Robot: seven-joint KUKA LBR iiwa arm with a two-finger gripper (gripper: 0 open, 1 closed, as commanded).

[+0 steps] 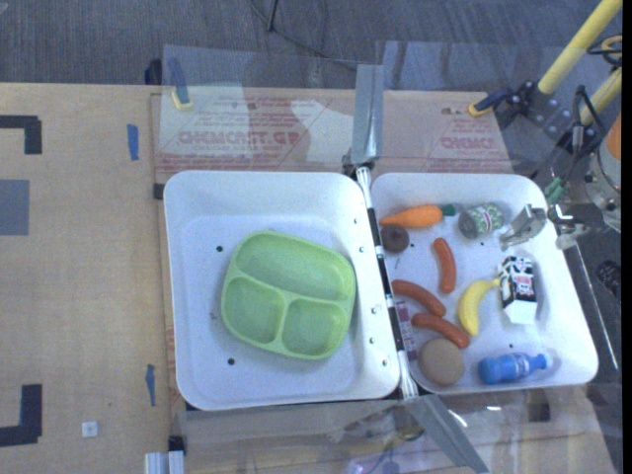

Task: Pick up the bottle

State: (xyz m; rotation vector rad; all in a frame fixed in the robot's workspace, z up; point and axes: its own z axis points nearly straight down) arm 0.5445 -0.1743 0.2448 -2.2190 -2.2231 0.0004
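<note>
Wooden table point(79, 265), two bins; bottle point(512, 366) lies in right bin's point(583, 349) near corner. Hand point(528, 223) far off, state indiscernible. Risk: bottle rolls against wall.

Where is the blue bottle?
The blue bottle lies in the right bin, near its front edge, beside the round brown potato.
</note>
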